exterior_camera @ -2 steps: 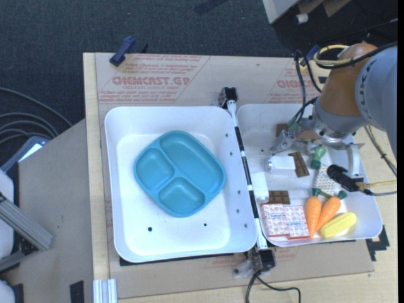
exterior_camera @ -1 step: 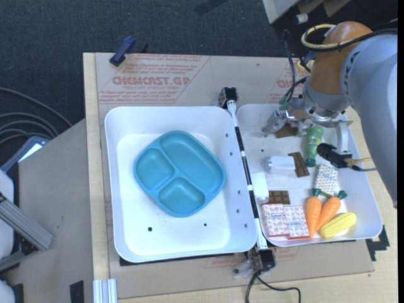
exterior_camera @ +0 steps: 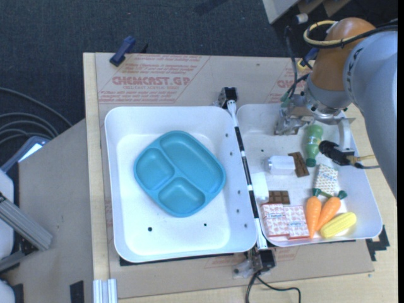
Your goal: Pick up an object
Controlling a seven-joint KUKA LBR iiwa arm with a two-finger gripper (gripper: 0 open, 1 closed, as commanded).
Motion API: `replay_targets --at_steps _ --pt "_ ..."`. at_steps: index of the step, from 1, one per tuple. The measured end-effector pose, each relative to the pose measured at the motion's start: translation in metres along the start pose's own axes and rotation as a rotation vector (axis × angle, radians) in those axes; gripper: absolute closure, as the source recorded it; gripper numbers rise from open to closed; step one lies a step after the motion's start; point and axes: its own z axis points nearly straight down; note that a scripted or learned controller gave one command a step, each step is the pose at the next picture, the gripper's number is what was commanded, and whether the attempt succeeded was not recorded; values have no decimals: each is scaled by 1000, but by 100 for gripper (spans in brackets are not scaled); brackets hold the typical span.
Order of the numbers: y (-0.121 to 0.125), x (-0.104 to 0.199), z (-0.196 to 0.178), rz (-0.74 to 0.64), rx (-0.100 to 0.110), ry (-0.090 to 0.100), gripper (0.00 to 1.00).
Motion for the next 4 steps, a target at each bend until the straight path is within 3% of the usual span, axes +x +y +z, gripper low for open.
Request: replay_targets --at_steps 1,2,3,4 --pt "0 0 0 0 0 0 0" --pt "-70 -11 11 2 5 3 0" --pt "-1 -30 10 0 2 1 0" --pt "0 -29 0 -1 -1 -1 100"
